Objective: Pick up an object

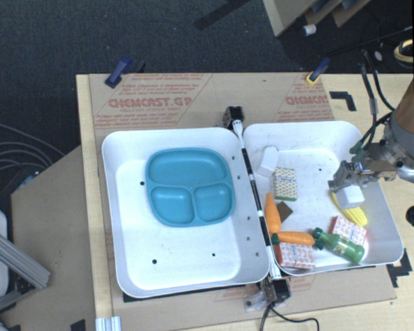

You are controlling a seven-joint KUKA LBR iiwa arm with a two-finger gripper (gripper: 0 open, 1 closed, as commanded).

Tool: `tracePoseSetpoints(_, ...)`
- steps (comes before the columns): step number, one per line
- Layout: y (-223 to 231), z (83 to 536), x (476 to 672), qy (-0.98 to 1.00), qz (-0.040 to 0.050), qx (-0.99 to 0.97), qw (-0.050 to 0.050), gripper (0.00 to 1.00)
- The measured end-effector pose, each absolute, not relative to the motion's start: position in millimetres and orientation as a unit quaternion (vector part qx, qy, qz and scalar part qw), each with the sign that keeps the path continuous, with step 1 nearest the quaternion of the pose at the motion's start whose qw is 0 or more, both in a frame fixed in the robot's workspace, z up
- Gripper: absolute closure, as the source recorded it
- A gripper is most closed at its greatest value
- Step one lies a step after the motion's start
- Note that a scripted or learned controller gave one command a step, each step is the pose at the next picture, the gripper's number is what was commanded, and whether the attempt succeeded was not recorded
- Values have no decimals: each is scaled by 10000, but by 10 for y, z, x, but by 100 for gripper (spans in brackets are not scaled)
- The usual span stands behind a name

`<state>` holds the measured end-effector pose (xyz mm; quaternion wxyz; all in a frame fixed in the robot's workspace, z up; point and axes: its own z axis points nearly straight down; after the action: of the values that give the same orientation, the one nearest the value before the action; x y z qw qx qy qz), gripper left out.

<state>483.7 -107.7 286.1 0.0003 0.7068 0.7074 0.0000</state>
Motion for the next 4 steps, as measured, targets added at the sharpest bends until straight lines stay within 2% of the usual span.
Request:
tracePoseSetpoints(1,-1075,2958,4840,7075,1,7067,9,100)
tracePoseSetpoints(2,-644,2634,5292,7075,4,7067,7,100)
tracePoseSetpoints(3,-745,2921,5097,7072,1,7070,8,100)
tracePoseSetpoints(4,-129,2790,4789,7072,-8,7070,-17,100)
